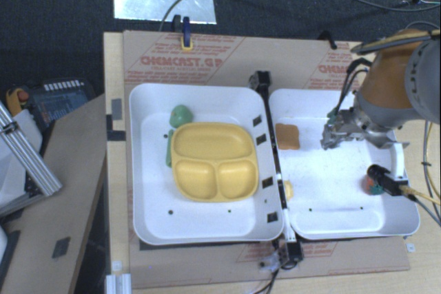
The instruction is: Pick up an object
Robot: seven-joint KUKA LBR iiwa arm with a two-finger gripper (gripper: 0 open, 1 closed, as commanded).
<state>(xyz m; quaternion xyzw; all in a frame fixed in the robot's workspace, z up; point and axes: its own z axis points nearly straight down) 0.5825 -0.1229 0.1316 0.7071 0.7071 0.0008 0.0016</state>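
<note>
Hovering over the right bin (393, 220): pincer (333, 138), opening impossible to tell, nothing visibly caught. Lying just left of it on the bin floor: brown toast-like piece (287, 135). Sitting in the left bin (148, 217): yellow divided tray (210, 160), partly covering a green toy (179, 119).

Two bins (145, 148), one yellow tray (213, 160)
</note>
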